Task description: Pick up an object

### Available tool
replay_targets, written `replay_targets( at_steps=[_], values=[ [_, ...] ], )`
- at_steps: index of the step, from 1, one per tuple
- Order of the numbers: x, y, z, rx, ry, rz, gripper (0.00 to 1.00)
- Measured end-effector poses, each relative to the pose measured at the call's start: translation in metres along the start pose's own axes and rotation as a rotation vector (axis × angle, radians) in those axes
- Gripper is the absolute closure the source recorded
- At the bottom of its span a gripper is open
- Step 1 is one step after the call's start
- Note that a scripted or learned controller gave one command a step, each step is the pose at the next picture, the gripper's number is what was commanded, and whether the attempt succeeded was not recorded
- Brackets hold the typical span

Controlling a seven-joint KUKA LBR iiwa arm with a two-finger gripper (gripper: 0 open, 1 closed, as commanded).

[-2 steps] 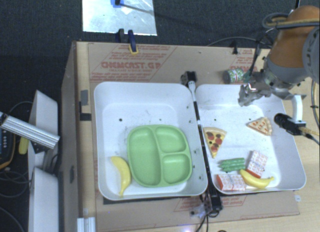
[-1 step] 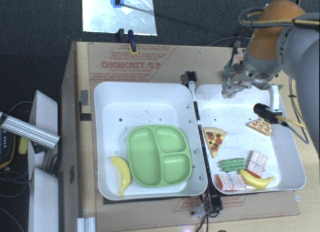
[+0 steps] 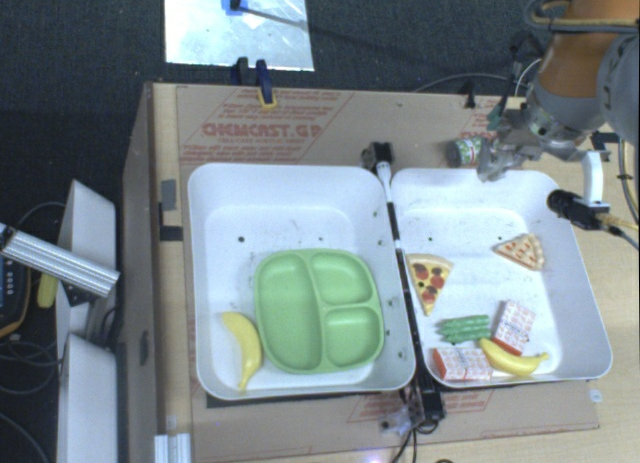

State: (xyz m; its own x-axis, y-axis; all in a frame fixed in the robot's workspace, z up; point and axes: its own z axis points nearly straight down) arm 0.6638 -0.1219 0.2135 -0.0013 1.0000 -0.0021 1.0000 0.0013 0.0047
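Where the frame is viewed from above at a slant, a counter [image 3: 290, 121] covered by a brown cardboard sheet with red lettering is seen at centre, set on dark carpet. Two shallow white bins are placed side by side on it. In the left bin [image 3: 290, 201], a green divided plate [image 3: 318, 309] is laid at lower centre, with a yellow banana [image 3: 243, 348] just beside its lower left edge. In the right bin [image 3: 470, 211], a pizza slice [image 3: 431, 279] is seen near the left wall, a second pizza slice [image 3: 520, 251] toward the right wall, a bunch of green beans [image 3: 463, 328] below centre, and a red and white packet [image 3: 514, 323] beside it. Another red and white packet [image 3: 462, 363] and a second banana [image 3: 512, 357] are found along the lower edge.

At the upper right, the grey and orange arm [image 3: 585, 41] is seen reaching in, and the hand [image 3: 493, 163] is held over the upper rim of the right bin, near a small can [image 3: 465, 151] on the counter; whether its fingers are spread or pressed together cannot be told.

A shiny silver sheet [image 3: 238, 11] is laid on the floor at upper left. White panels and a metal bar [image 3: 60, 259] are seen at the left edge.
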Motion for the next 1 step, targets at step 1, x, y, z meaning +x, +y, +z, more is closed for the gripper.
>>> replay_targets(
  at_steps=[1],
  values=[
    [0.0643, 0.0057, -0.0071, 0.001, 0.003, -0.004, 1.00]
  ],
)
